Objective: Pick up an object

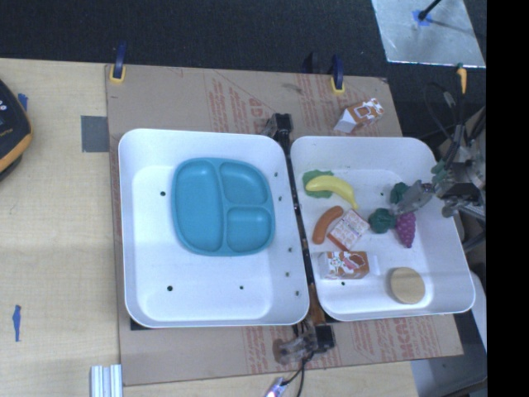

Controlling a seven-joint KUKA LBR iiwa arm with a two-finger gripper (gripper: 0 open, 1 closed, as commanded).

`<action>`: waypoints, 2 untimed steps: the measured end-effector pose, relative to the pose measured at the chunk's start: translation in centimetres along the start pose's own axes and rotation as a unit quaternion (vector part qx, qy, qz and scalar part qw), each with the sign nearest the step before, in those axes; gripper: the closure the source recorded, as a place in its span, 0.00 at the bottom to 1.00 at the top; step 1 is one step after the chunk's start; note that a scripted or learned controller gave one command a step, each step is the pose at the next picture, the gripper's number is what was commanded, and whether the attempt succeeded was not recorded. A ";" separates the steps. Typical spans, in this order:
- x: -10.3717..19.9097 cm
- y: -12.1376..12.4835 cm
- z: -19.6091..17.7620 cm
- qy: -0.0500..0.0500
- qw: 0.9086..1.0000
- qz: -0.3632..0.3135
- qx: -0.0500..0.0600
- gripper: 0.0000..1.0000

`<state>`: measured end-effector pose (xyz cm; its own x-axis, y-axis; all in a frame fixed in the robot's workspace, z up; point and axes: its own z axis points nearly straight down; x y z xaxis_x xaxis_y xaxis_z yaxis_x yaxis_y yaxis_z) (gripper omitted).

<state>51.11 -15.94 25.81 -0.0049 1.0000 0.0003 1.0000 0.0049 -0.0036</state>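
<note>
The right white bin point(446, 300) holds several toy foods. A yellow banana point(332, 188) lies at its upper left, with an orange sausage point(326, 223) below it. Two printed snack packets point(350, 229) point(345, 264) sit near the middle. A green broccoli point(381, 220) and a purple grape bunch point(406, 228) lie right of centre. A round tan biscuit point(407, 285) rests near the front right corner. My gripper point(416, 198) reaches in from the right, low over the bin, just above the grapes and next to a small dark green piece point(399, 193). I see nothing clearly held in it.
The left white bin point(140, 304) holds a blue divided plate point(222, 206). A small carton point(359, 115) lies on the cardboard behind the right bin. Clamps point(336, 69) pin the cardboard's far edge. A black and yellow device point(10, 126) sits at the far left.
</note>
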 end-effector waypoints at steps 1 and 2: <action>-5.3 4.1 10.7 -0.001 1.000 0.000 0.001 0.00; -5.3 8.0 16.7 -0.001 1.000 0.000 0.000 0.00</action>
<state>59.09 -21.20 9.12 -0.0056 1.0000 -0.0015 1.0000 0.0056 -0.0038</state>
